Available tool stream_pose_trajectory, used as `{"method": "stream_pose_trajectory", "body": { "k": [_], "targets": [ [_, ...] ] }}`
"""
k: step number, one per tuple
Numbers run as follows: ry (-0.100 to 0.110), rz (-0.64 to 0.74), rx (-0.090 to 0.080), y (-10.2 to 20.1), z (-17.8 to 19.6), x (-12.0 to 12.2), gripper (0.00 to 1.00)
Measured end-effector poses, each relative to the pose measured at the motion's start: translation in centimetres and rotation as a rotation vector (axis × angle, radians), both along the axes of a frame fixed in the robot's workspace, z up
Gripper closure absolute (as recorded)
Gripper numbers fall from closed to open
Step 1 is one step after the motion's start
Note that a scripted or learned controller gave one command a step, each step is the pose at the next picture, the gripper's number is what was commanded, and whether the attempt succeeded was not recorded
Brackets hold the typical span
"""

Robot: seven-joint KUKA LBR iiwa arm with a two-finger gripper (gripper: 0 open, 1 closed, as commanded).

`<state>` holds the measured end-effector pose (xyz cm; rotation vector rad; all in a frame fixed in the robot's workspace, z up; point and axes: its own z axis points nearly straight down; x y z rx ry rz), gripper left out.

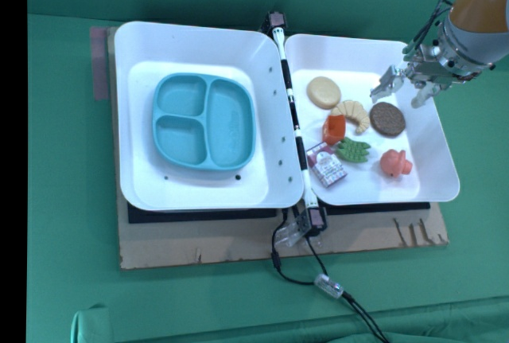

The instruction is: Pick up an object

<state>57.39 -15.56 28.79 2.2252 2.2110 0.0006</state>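
Looking first at the dark brown round cookie (387, 118), we are judging it the likeliest thing to pick: it is lying flat in the right bin (433, 174), toward that bin's far right part, and the tool (406, 88) is hanging just above and beyond it in the camera view. The tool's two fingers are standing wide apart with nothing between them, one finger to the cookie's upper left, the other to its upper right. So the move we are expecting is turning on a short drop down and slightly toward the near side; being round, the cookie is offering no long axis to line up with.

Working outward, the croissant (354, 114) is lying just beside the cookie on its left, nearly touching, so the left finger is getting little room there. The tan round biscuit (324, 91) is sitting further left, the orange-red block (334, 129) and the green leafy piece (353, 149) nearer us, the pink pig toy (394, 163) below the cookie and apart from it, and the small printed packet (327, 165) by the divider. To the cookie's right, bare bin floor is giving open room before the sloping wall. The left bin (135, 95) is carrying a blue divided plate (204, 121), well apart.
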Motion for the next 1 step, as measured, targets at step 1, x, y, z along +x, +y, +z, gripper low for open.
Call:
{"method": "stream_pose_trajectory", "body": {
  "k": [1],
  "targets": [
    [-0.011, 0.000, -0.004, 2.37, -8.75, 3.24, 0.00]
  ]
}}
